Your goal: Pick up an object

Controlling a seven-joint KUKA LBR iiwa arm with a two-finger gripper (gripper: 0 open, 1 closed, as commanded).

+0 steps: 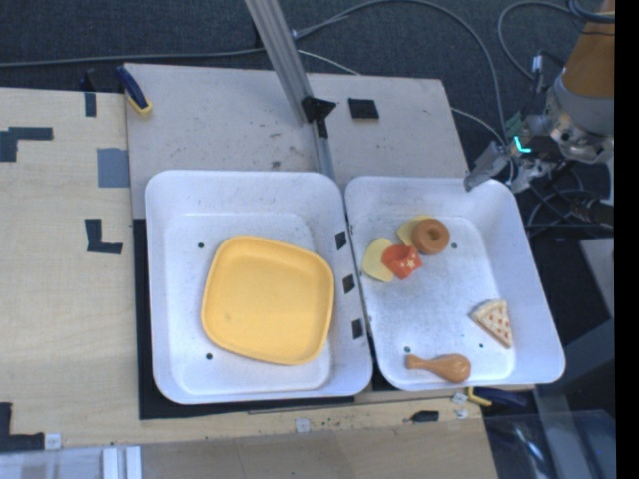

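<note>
Grey gripper (pixel 486 171) sits over the far right corner of the right bin (pixel 534 297); whether its fingers are spread or pressed together cannot be told, and nothing shows between them. Below-left of the fingers, near: brown doughnut (pixel 431 236), red piece (pixel 401 260), pale yellow slice (pixel 377 260). Further below: pizza wedge (pixel 493 322), drumstick (pixel 440 366). Far left: yellow plate (pixel 268 298) in the left bin (pixel 170 267).

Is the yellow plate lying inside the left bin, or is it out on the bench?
Inside. The yellow plate lies flat on the floor of the left bin, with the white rim around it.
</note>
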